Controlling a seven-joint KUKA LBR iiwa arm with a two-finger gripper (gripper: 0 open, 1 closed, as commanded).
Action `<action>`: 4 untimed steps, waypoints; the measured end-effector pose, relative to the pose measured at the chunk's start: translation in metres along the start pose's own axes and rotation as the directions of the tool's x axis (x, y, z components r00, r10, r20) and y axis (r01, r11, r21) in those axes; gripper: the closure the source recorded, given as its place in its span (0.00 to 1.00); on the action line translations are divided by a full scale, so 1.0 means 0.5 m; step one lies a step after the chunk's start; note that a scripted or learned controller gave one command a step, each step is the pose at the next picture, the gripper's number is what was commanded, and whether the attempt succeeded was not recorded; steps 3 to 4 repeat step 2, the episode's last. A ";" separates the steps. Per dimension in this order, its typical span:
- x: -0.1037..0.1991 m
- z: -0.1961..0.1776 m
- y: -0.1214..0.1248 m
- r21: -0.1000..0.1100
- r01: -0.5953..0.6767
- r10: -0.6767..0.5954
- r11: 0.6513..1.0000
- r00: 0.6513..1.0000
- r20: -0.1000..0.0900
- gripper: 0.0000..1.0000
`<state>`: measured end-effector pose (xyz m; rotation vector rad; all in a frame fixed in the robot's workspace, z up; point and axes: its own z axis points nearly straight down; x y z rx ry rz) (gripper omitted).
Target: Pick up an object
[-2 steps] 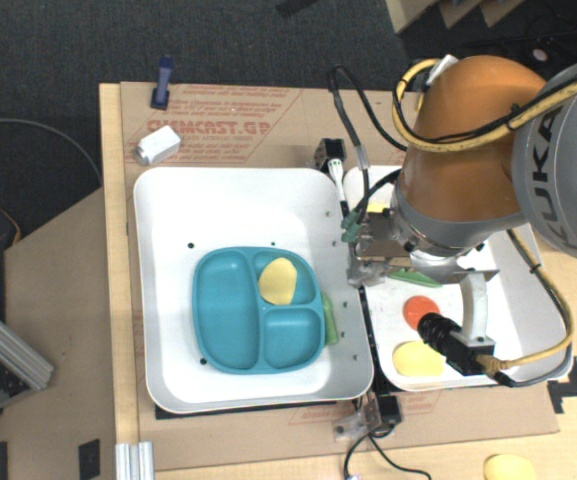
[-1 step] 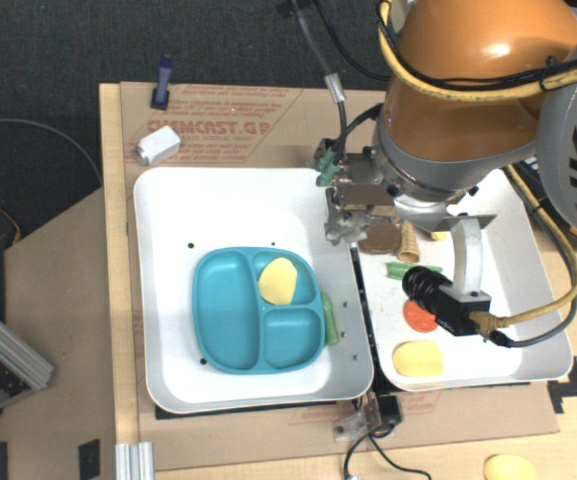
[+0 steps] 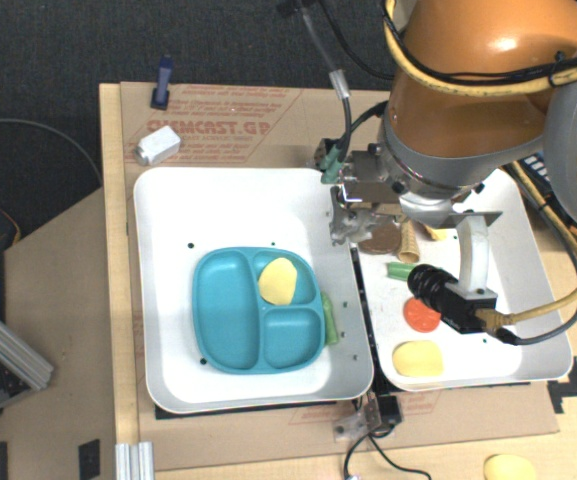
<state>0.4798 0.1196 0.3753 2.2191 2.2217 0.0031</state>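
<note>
My gripper (image 3: 409, 230) hangs low over the back left part of the right bin (image 3: 538, 363), under the big orange wrist band. A brown cone-like piece (image 3: 389, 237) lies right beside it, partly hidden by the gripper body. In the same bin lie a small green piece (image 3: 400, 271), a red-orange round object (image 3: 421, 316) and a yellow object (image 3: 418, 358). A black fitting with a yellow cable (image 3: 446, 300) overlaps the red-orange one. The left bin (image 3: 168, 228) holds a blue divided plate (image 3: 230, 313) with a yellow object (image 3: 278, 281) in its upper compartment.
A thin green piece (image 3: 329, 320) lies along the plate's right edge. Behind the bins on the cardboard sit a white block (image 3: 158, 145) and a blue item (image 3: 162, 81). A yellow object (image 3: 509, 466) lies off the bins at the bottom right. Cables hang around the wrist.
</note>
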 end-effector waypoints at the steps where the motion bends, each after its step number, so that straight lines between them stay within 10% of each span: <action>1: 0.001 -0.020 0.001 -0.002 0.000 0.000 1.000 1.000 0.000 1.00; 4: 0.002 -0.041 0.002 -0.004 0.001 -0.001 1.000 1.000 0.000 1.00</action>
